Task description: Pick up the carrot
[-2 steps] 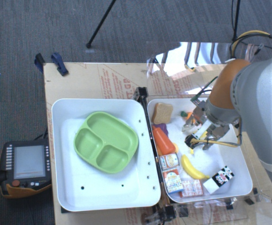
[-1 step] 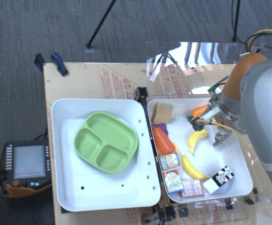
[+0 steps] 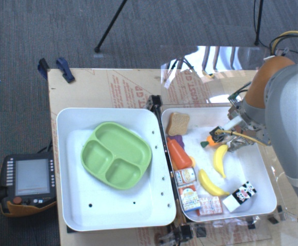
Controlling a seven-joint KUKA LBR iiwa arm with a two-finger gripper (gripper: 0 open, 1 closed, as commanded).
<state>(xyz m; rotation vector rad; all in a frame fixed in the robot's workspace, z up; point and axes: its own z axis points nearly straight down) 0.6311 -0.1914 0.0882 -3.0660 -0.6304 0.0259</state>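
Observation:
The carrot is a small orange piece with a green tip pointing left. It lies in the right bin, near the middle of its upper half. My gripper is low over that bin, reaching in from the right, just right of the carrot and close to it. The wrist hardware hides the carrot's right end, so I cannot see whether the carrot is touched or held.
A yellow banana lies just below the gripper, and a second banana lower down. Bread slice, purple item, orange bottle, small cartons and a cow-print carton share the bin. A green divided plate sits in the left bin.

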